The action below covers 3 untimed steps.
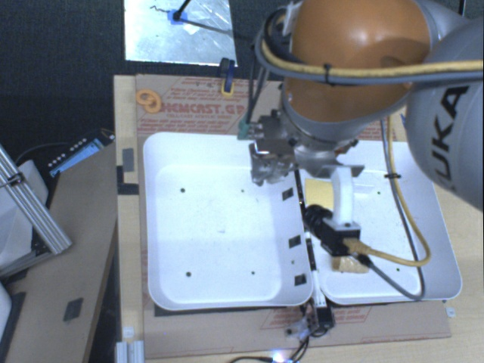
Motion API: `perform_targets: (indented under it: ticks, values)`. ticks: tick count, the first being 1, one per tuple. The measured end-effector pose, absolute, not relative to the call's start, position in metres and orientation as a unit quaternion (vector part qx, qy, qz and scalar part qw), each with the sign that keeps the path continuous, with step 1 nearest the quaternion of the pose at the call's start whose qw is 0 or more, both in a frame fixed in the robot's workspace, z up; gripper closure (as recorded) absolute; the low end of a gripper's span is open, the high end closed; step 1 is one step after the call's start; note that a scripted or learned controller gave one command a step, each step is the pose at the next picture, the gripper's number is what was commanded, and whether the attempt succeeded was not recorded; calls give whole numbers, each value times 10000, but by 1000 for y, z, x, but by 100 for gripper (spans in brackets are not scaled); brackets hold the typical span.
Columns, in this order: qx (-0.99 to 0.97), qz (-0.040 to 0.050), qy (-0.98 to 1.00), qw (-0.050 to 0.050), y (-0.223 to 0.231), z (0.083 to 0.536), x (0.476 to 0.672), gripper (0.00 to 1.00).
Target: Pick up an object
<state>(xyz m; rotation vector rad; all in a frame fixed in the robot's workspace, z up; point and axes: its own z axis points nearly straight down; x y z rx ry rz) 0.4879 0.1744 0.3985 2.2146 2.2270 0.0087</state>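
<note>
Hovering over the left bin [204, 233], gripper [267, 166], spread or pressed unclear, arm [446, 119] partly lettered KUKA

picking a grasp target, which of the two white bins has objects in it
The shallow white bin on the view's right: a pale yellow flat piece and a tan lump lie in it. The left bin shows just dark specks.
</note>
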Motion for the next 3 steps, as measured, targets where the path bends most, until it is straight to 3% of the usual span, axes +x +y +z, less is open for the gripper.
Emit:
perform_targets:
  ticks: [1, 2, 3]
  values:
    - [7045, 38, 7097, 6, 175, 409, 489, 100]
    - [7069, -14, 7073, -7, 180, 352, 486, 100]
    - [7041, -3, 7101, -10, 235, 325, 486, 100]
